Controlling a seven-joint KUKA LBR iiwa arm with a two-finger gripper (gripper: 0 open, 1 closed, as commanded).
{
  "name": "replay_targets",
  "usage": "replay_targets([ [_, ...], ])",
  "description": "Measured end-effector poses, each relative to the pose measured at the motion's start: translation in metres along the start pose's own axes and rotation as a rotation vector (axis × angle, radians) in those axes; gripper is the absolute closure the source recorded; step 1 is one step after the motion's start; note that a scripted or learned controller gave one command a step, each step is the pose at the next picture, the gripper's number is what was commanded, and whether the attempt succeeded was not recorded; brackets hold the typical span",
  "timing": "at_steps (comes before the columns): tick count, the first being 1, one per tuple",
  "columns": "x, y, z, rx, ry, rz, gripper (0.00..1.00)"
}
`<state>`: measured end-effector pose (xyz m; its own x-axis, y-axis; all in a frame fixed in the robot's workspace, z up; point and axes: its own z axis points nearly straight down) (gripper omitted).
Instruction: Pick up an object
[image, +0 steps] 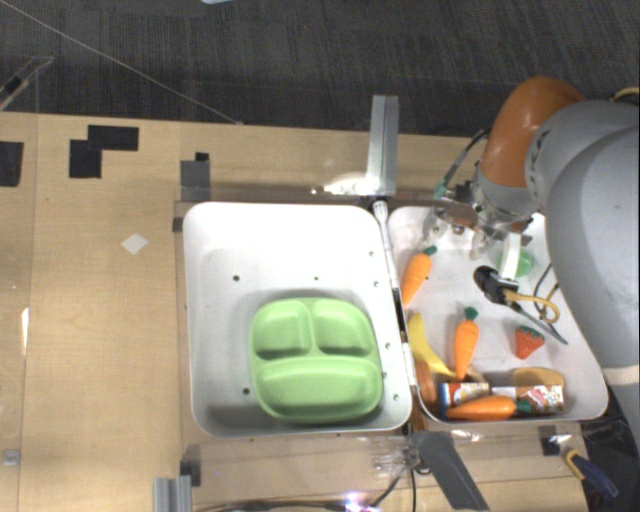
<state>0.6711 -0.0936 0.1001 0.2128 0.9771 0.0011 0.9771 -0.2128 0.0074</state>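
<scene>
My gripper (468, 226) hangs over the far end of the right bin (592, 392), below the arm's orange band. Just left of it and nearer the front, a carrot (415, 278) lies by the bin's left wall. A second carrot (466, 342) rests in the middle of the bin, with a yellow banana (424, 346) to its left and a red strawberry (528, 342) to its right. A third carrot (482, 407) and a labelled red bottle (520, 396) lie along the front wall. Nothing shows between the gripper and these items.
The left bin (215, 250) bears a green divided plate (316, 358) in its front half. A small green and white item (514, 262) sits under the wrist. A tan piece (540, 378) lies by the bottle. Metal posts stand at the bins' far edge.
</scene>
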Motion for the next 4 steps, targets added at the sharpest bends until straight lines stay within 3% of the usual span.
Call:
replay_targets([
  [1, 0.004, -0.029, 0.01, -0.003, 0.0, 0.02, 0.0],
  [2, 0.002, -0.07, -0.087, 0.001, 0.0, -0.135, 0.0],
  [3, -0.044, -0.059, -0.106, 0.003, 0.0, -0.006, 0.0],
  [4, -0.017, -0.109, 0.004, 0.002, 0.001, -0.128, 0.0],
])
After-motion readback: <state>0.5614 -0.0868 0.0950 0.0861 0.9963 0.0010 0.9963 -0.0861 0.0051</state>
